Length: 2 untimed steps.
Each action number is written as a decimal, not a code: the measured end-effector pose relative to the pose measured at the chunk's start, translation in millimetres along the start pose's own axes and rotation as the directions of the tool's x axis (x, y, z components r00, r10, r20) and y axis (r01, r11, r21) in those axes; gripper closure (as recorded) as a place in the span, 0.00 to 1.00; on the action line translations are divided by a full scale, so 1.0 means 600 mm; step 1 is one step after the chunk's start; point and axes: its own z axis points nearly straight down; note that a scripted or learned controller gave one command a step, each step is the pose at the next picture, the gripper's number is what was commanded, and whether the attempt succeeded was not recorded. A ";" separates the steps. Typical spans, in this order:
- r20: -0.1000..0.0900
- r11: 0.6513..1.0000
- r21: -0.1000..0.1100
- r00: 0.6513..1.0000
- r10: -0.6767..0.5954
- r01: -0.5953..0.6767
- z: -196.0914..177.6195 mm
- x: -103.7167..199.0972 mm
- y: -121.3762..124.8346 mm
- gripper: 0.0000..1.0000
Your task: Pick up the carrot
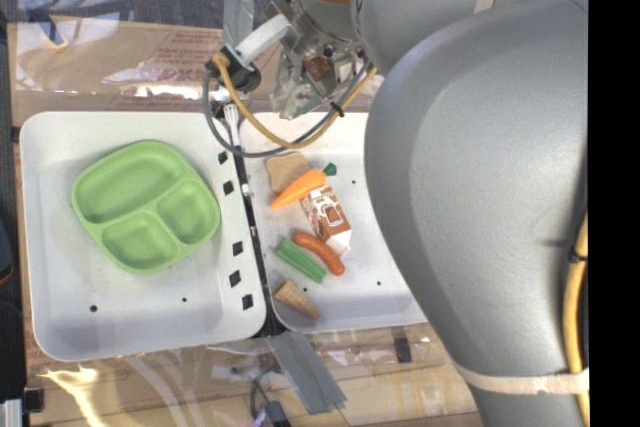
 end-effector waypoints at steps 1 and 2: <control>0.002 0.974 0.002 0.974 0.226 -0.226 0.092 -0.004 -0.013 1.00; -0.001 0.983 0.001 0.983 0.182 -0.182 0.041 -0.017 0.046 1.00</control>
